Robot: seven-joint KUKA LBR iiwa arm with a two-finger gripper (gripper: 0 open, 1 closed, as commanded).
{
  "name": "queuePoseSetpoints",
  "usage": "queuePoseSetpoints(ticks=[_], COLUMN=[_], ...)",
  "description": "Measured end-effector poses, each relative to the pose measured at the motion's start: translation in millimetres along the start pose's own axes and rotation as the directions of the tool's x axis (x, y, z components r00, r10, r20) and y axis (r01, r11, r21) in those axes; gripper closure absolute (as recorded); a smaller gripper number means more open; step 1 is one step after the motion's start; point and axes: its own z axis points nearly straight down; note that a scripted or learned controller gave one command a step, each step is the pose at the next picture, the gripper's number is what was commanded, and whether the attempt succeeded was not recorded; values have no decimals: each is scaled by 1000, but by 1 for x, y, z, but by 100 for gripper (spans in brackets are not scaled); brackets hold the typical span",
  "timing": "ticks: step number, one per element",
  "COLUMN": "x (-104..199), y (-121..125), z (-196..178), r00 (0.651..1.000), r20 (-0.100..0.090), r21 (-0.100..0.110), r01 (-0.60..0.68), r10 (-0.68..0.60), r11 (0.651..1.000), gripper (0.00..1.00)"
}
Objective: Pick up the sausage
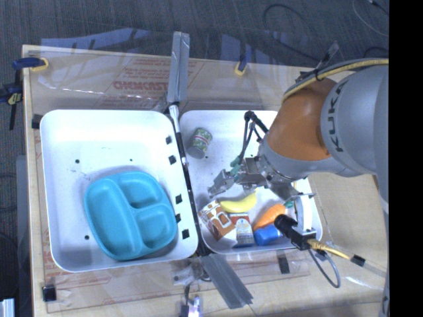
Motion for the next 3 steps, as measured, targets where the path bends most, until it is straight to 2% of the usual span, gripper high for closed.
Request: queuePoseSetpoints(ticks=[1, 2, 3], x=[-25, -89, -54], y=[74, 89, 55], z=[100, -8, 102], r00=[999, 994, 997], r20=[1, 2, 0], r21=[-1, -4, -2], r01=[32, 106, 75], r10=[-32, -106, -75], r11=[999, 994, 997], gripper=[0, 0, 0])
